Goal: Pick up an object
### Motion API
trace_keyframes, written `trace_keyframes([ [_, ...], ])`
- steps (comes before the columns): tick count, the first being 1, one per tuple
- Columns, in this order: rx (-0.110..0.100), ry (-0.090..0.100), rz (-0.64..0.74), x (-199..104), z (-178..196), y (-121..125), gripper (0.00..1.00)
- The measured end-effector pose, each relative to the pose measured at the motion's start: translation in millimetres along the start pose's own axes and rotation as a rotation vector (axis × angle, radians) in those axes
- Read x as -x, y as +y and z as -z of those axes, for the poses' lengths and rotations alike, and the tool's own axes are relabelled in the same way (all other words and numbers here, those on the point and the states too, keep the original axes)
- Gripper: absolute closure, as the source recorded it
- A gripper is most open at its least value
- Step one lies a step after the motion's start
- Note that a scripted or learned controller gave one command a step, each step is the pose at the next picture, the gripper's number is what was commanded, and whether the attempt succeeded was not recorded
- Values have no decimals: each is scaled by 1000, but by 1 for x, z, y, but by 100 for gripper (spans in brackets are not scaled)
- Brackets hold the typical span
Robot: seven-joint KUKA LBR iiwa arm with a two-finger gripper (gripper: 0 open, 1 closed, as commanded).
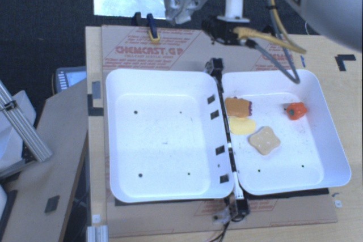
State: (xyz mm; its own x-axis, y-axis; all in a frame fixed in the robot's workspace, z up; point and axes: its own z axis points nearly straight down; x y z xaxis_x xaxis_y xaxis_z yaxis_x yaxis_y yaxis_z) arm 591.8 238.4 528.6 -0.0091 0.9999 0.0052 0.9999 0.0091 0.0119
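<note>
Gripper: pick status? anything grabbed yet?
Done: nothing visibly lifted. In hand: the gripper hangs above the bench, beyond the bins, with nothing between its fingers. Left: the whole pick; the orange block, yellow piece, tan piece and red piece lie in the right bin.

Arm enters from the upper right; a broad grey link fills that corner, lettering partly visible on it. Wrist and gripper (182,8) sit at the top centre, raised high, behind the far edge of the bench. Metallic gripper body points downward, slightly tilted. A white cylindrical part hangs just beside it on the right.
</note>
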Motion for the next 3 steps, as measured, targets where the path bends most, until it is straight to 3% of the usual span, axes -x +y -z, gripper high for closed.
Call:
trace_keyframes([
  [1,-10,-4,-5,4,-3,-2,0],
  [2,-7,-3,-2,4,8,-2,100],
  [3,-9,-5,-10,5,5,38,100],
])
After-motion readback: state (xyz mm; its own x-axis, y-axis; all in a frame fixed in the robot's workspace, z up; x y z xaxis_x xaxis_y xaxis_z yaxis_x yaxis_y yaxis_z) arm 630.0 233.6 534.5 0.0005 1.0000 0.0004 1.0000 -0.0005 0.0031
